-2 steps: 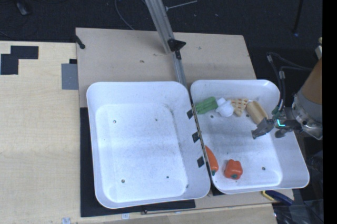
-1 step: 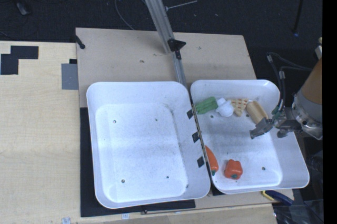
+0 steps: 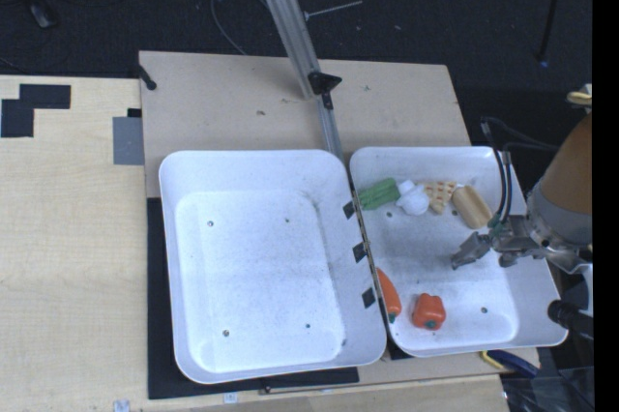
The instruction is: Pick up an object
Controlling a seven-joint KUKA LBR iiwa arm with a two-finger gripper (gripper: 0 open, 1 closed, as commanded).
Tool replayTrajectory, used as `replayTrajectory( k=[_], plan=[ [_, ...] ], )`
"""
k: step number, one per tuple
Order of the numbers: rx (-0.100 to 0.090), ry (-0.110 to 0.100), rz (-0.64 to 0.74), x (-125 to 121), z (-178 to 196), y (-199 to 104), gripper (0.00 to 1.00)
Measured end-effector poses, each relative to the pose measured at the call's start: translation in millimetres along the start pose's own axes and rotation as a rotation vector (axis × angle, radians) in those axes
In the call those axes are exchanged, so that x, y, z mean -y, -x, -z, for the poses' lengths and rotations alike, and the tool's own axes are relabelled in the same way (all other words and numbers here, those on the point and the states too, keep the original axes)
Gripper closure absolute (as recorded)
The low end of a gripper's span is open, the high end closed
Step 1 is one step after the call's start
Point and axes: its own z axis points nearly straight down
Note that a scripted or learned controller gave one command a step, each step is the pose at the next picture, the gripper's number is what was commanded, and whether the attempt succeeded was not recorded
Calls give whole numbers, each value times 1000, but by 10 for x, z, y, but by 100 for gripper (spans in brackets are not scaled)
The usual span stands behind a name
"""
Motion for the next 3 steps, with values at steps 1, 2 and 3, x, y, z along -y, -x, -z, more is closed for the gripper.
replayTrajectory(
  k=[1, 2, 3],
  plan=[
    [0, -1, 0, 2, -607, 52, 0],
    [2, 7, 0, -8, -660, 57, 0],
    [2, 9, -2, -15, -550, 61, 100]
  ],
)
